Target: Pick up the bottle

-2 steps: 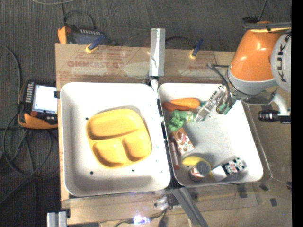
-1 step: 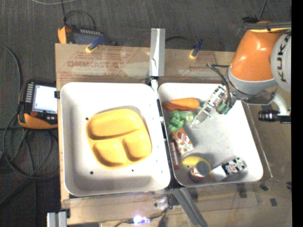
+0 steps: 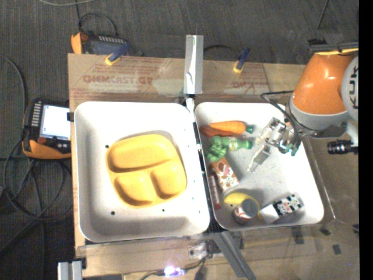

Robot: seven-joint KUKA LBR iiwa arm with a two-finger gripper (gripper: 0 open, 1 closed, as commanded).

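Observation:
A small green bottle (image 3: 238,144) lies on its side in the right bin (image 3: 309,179), just below an orange carrot (image 3: 228,127) and next to a green broccoli-like piece (image 3: 217,149). My gripper (image 3: 259,151) hangs over the middle of the right bin, just right of the bottle's end. Its two pale fingers (image 3: 255,161) point down-left and stand open with nothing between them. The orange band of the arm (image 3: 319,92) sits above the bin's right back corner.
The right bin also holds a brown carton (image 3: 224,174), a yellow piece (image 3: 235,199), a can (image 3: 246,210) and a small black-and-white box (image 3: 287,205) along its front. A yellow divided plate (image 3: 148,169) lies in the left bin (image 3: 87,156).

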